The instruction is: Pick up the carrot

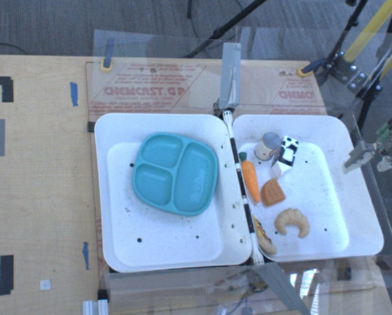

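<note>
The carrot [250, 180] is orange with a small green top. It lies lengthwise along the left wall of the right bin [337, 202], green end pointing to the back. My gripper [365, 156] shows as a grey shape over the right bin's right rim, well to the right of the carrot and apart from it. Nothing is seen in its grasp.
Just right of the carrot lie a tan waffle piece [272, 192], a croissant [293, 222], a grey-topped cup [268, 146] and a black-and-white toy [287, 151]. A brownish item [264, 239] rests at the bin's front left. The left bin [117, 228] holds a teal divided plate [176, 174].
</note>
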Robot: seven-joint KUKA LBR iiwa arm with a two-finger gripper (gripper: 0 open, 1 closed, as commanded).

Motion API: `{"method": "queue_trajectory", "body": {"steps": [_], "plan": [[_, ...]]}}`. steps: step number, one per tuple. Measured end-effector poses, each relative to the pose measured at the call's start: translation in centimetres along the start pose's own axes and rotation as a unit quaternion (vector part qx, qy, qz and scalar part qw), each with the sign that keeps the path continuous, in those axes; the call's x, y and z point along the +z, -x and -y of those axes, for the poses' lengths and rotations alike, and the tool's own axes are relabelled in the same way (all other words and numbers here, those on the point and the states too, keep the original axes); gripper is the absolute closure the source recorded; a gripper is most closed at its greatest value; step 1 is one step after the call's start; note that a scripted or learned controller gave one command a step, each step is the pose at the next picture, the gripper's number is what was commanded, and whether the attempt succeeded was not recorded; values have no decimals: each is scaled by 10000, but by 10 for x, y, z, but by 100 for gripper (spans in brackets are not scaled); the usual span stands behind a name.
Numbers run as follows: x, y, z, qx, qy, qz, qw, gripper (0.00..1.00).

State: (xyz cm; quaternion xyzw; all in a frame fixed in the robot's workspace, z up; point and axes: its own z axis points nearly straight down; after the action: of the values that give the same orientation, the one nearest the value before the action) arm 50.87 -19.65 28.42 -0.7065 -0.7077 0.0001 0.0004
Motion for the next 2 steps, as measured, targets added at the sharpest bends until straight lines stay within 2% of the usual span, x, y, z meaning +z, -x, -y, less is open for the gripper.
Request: {"method": "queue_trajectory", "body": {"steps": [1, 2], "plan": [[139, -54, 30, -55, -4, -1, 10000, 0], [192, -81, 25, -1349, 67, 9, 9908, 0]]}}
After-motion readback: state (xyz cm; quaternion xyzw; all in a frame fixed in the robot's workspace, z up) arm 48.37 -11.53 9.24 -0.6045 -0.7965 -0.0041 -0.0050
